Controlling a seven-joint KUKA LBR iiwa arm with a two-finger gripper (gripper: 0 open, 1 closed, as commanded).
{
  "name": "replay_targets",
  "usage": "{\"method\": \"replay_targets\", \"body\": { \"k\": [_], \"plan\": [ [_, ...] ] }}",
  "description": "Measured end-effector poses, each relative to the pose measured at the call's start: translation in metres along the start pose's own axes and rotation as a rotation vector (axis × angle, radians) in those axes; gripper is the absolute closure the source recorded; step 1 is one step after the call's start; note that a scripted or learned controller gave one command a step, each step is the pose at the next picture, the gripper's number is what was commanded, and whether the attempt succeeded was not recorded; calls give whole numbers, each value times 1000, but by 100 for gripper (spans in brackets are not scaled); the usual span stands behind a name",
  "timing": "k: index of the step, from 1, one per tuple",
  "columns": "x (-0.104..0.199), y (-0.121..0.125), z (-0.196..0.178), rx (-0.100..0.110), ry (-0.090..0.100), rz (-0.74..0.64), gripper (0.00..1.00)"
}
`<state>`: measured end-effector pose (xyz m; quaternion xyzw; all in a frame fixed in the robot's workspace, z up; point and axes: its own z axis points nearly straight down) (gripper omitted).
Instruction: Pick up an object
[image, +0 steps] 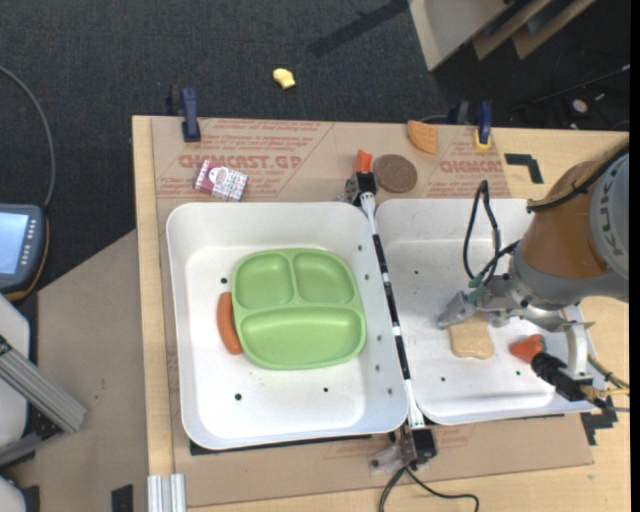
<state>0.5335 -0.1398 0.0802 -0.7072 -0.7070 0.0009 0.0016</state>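
Camera view: gripper (458, 312) hovering low in right bin (430, 240), jaw state impossible to tell; tan piece (472, 342) lying just beside, toward near rim, long axis running left-right.

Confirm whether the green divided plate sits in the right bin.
No, the green divided plate lies in the left bin, with an orange piece against its left edge.

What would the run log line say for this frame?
arm: over right bin | gripper: at tan piece | grasp: unconfirmed | left bin: green plate, orange item
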Motion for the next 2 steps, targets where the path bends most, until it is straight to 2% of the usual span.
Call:
{"method": "replay_targets", "body": {
  "k": [1, 2],
  "plan": [
    [-1, 1, -15, -7, -2, 1, 100],
    [88, 13, -110, -14, 0, -11, 100]
  ]
}}
